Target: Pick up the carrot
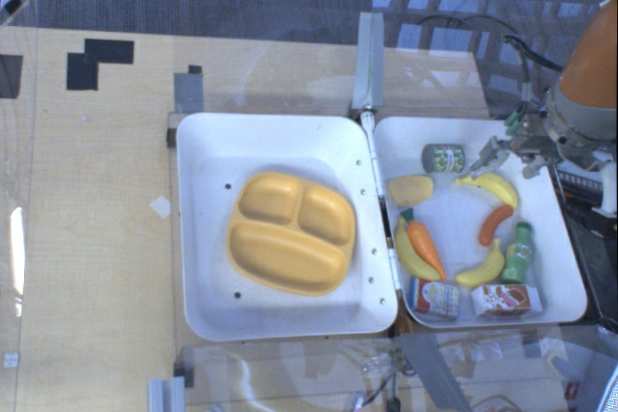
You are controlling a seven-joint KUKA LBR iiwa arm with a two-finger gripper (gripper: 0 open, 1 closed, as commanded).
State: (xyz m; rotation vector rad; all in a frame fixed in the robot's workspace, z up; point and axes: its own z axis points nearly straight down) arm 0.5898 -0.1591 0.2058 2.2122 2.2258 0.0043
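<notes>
Down in the right bin, toward its left side: carrot, orange with a green tuft up top, lying at a slant across a yellow banana, tip aimed at the small carton. Looks like a light, hard plastic toy, so probably stiff and a bit slick, tapering to a thin end. Best bet for a hold: across the thicker upper body just below the green, where the sides run widest and the banana crowds least. Over at the bin's upper right corner, gripper hanging above the rim, well apart from the carrot, near the green can and a second banana. Fingers splayed apart, nothing between them. Grey wrist and orange band reaching in from the right edge.
</notes>
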